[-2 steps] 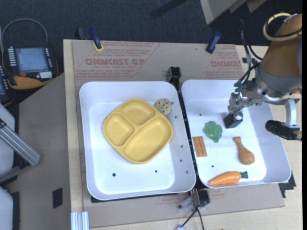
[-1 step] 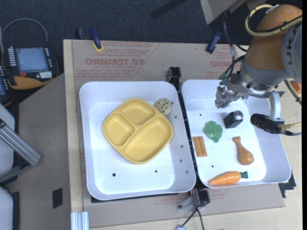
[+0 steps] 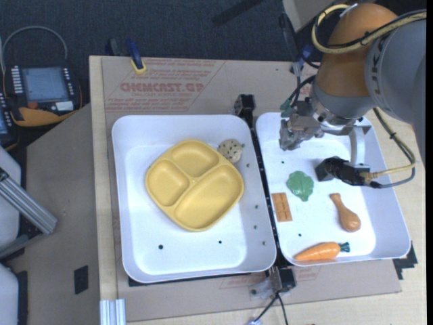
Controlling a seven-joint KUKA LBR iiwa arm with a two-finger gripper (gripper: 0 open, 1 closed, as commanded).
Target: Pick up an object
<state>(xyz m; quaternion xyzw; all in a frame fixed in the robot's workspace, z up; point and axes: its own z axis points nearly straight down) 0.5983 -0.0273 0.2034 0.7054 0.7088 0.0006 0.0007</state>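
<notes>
Hand (image 3: pixel 292 139) hanging over the right bin's (image 3: pixel 389 202) 11 o'clock corner; finger spread, cannot tell. Broccoli piece (image 3: pixel 300 184) lying at 6 o'clock from it, cracker (image 3: pixel 281 206) and carrot (image 3: pixel 318 251) lower, drumstick (image 3: pixel 346 212) toward 4. Yellow divided plate (image 3: pixel 195 183) sitting in the left bin (image 3: pixel 135 141), cookie (image 3: pixel 231 149) touching its 1 o'clock rim.

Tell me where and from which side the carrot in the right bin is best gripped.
Probably at the thick orange middle of the carrot, coming straight down from above with the fingers closing across its narrow width. It lies flat and roughly left to right near the front rim of the right bin, green tip pointing right. That rim leaves little room on the front side, so a side approach looks poor.
</notes>
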